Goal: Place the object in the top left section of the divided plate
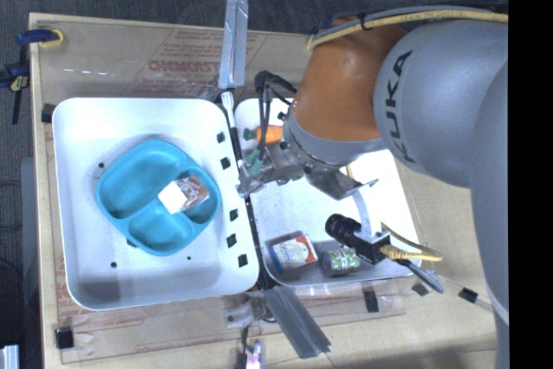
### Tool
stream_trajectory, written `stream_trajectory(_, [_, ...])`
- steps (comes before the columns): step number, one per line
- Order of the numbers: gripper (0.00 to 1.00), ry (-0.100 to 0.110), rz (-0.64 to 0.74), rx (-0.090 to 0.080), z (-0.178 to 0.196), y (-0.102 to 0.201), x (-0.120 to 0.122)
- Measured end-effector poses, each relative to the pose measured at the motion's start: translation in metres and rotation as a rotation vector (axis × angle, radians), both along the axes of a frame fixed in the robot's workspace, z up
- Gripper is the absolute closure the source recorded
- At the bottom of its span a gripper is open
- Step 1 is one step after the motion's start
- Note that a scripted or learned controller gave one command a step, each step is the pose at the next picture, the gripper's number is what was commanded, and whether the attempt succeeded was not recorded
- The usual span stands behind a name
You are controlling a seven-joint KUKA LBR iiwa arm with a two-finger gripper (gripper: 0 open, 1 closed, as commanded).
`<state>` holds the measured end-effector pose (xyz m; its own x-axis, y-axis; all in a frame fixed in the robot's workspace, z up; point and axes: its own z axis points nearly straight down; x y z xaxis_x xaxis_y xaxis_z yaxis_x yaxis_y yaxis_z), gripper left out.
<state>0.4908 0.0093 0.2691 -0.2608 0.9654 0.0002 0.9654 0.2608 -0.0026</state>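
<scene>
Gripper (257,167): sits low at the left edge of the right bin (298,205), just beside the wall it shares with the left bin (86,272).
Gripper state: cannot be told from this view (the wrist hardware covers the tip).
Arm (415,99): grey with an orange band. It reaches in from the right and covers most of the far half of the right bin.
White round item (249,112): in the far left corner of the right bin, partly hidden by the arm.
Orange item (271,134): just near and right of the white round item, close to the gripper and partly hidden.
Small carton (292,252): white with orange print, lying flat against the near wall of the right bin.
Green can (342,261): on its side, just right of the small carton, by the same near wall.
Divided plate (130,181): blue, resting flat at the middle of the left bin, well apart from the gripper.
White and brown packet (186,193): lies on the right part of the divided plate, about where the ridges meet. Which section it occupies cannot be told for certain.
Bench (130,56): pale printed surface under both bins.
Blue clamp (34,37): at the far left corner of the bench.
</scene>
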Motion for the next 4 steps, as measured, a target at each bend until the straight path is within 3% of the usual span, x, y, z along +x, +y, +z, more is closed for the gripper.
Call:
stream_trajectory(1, [1.0,-0.001,0.373,0.001,0.007,-0.016,-0.014])
stream_trajectory(2, [1.0,0.001,0.457,0.001,-0.067,0.032,-0.015])
stream_trajectory(3, [0.0,0.001,0.456,0.001,-0.067,0.032,-0.015])
stream_trajectory(4, [0.0,0.0,0.479,0.002,-0.078,-0.053,-0.014])
